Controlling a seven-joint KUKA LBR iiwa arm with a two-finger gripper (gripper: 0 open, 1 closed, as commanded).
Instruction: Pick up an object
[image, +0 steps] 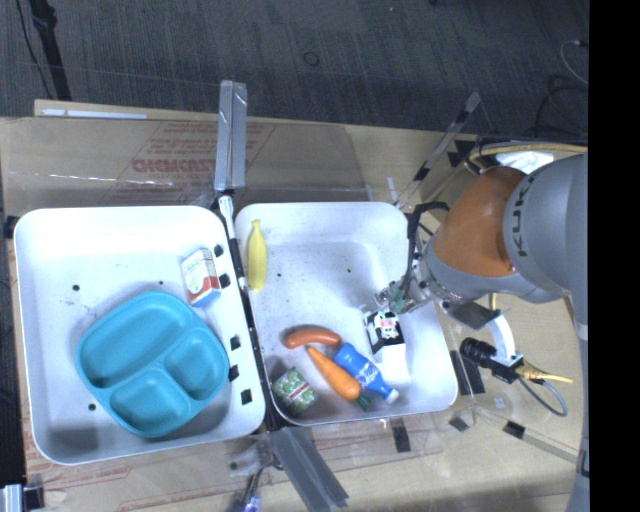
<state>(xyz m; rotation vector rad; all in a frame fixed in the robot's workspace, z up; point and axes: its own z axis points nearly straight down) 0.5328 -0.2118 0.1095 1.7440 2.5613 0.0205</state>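
Over the right white bin (300, 215), claw (392, 300) hovering by a small black-and-white carton (384, 328)

Looks like the approach step; can't tell if it's apart or together. Next it needs to drop squarely onto the carton, clear of the blue bottle (362, 371).

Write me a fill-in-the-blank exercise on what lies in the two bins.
1. The blue tray lies in the ____ bin of the view.
2. The banana lies in the right bin, against its ____ wall.
3. The carrot lies between the sausage and the ____ bottle.
4. The small carton beside the tray is white and ____.

Missing words: left; left; blue; red
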